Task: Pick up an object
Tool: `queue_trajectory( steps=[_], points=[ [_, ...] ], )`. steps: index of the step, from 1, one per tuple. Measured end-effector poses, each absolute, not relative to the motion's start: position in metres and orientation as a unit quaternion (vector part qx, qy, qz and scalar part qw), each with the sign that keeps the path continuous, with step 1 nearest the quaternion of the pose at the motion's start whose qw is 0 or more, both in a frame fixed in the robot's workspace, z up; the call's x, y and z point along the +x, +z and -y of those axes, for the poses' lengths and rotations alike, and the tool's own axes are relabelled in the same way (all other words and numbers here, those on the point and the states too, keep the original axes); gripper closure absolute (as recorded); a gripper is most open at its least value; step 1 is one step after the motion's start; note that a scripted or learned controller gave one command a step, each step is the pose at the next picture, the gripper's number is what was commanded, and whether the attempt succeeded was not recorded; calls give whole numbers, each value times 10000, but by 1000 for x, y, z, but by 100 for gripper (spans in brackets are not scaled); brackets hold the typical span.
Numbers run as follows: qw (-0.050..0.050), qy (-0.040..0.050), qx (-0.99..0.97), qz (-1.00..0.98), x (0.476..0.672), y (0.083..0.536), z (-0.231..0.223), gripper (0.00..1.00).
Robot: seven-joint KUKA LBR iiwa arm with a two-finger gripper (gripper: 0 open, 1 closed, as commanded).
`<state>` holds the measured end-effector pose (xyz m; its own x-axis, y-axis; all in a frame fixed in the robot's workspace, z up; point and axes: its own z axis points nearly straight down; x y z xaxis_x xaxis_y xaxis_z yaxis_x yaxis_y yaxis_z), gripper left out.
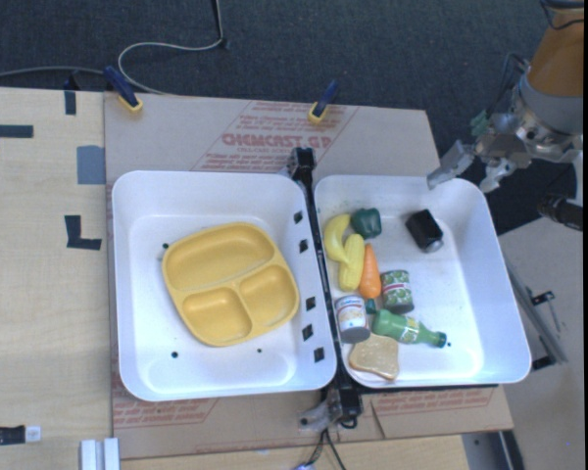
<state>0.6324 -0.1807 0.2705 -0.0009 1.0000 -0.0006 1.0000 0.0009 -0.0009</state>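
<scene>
While toy food sits unpicked in the right bin [490, 292], the empty gripper [467, 171], fingers spread wide, hovers at its far right corner.

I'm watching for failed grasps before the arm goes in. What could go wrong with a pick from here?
1. The banana, carrot, can and green bottle lie packed together, so the tool may nudge neighbours or grab two.
2. That cluster hugs the right bin's inner wall, leaving little room.
3. The lone black object looks easier, though it could slide.

Right bin's [490, 292] right half lies open; toys [372, 282] crowd its left.
</scene>
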Motion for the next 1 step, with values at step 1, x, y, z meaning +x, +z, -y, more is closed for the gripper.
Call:
queue_trajectory(
  steps=[1],
  points=[
    [16,16,-7071,7071,630,139,205,0]
  ],
)
